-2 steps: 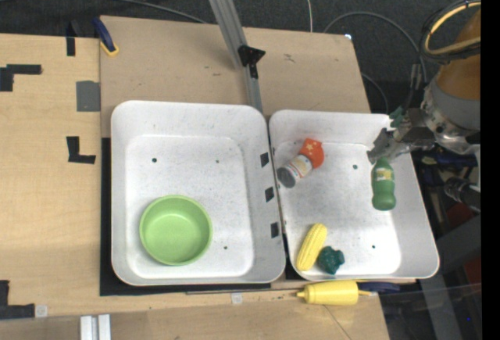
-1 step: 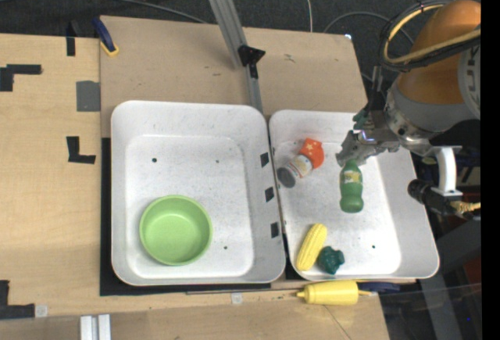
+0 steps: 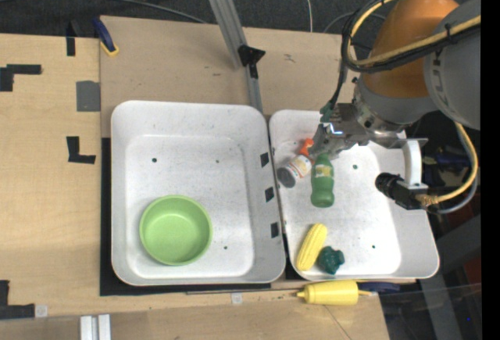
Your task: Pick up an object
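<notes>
A bowl (image 3: 176, 230) sat in the left bin (image 3: 187, 116) toward seven o'clock. In the right bin (image 3: 406, 252), a bottle (image 3: 322, 182) lay near the centre with a small jar (image 3: 295, 170) touching it at nine o'clock, and a corn cob (image 3: 311, 245) beside a small lump (image 3: 331, 259) at six o'clock.

Yellow bottle (image 3: 332, 293) on bench (image 3: 180, 57) below right bin (image 3: 406, 252)

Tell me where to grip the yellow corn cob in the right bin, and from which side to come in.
Grip the corn cob across its middle, coming straight down from above. It lies flat, its long axis tilted slightly, so the fingers should close across the narrow width. The dark green object touches its lower right end, and the bin wall runs close on its left, so the upper middle probably leaves most room.
</notes>
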Available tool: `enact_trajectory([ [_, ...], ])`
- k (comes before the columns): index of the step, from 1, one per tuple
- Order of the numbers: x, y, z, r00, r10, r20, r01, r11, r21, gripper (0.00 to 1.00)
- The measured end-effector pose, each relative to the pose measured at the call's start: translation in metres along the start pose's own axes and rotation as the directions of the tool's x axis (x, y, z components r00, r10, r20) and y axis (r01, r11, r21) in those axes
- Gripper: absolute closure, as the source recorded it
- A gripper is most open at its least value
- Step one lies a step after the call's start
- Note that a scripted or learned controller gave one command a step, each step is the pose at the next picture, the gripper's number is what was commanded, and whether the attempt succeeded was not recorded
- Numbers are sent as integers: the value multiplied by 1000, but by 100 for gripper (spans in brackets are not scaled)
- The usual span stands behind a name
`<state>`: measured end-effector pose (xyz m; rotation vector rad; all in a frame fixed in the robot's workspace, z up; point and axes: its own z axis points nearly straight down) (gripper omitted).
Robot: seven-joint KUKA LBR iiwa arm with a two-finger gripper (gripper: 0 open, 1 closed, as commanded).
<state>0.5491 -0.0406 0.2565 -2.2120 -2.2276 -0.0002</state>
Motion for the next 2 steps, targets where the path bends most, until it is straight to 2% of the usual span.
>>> enact_trajectory([
  [2,97,15,24,1000,1,1,-1,1000,1,100],
])
